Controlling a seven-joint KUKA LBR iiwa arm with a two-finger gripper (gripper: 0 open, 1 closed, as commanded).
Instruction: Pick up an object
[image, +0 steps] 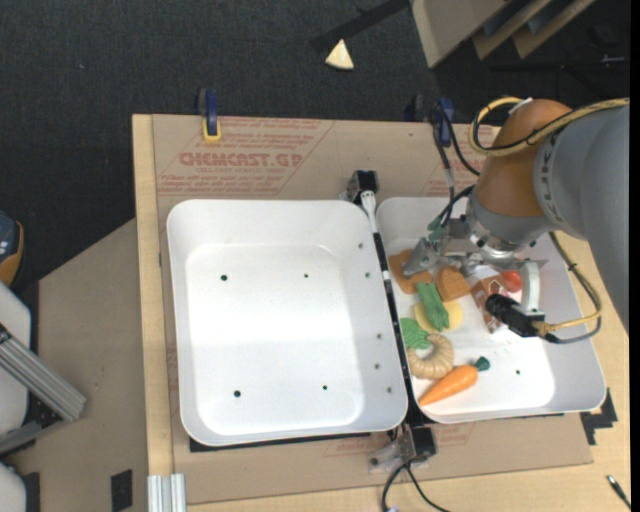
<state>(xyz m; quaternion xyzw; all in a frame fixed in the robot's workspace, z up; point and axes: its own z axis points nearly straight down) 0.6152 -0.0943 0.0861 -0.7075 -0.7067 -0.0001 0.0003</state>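
From my screen, the things to pick all lie in the right bin, bunched against its left wall. The carrot lies nearest the bin's front edge, tilted, its green top pointing toward the middle of the bin. Just behind it sits a tan ring-shaped piece, touching or almost touching the carrot. Behind that comes a yellow piece with a green one lying across it, then an orange-brown piece and another brownish piece close to the left wall. A small red item sits further toward the bin's right side.

The gripper is low over the back of this cluster, right above the orange-brown piece. The wrist hides its fingers from me, so I cannot tell whether the tool is released or clenched, and I see nothing clearly held. The grey arm with its orange band comes in from the bench's right rear corner. A black fitting with a yellow cable hangs beside the wrist, over the bin's middle.

The left bin lies alongside, its right wall touching the right bin's left wall. Both rest on a brown board, clamped at its back edge with blue clamps.
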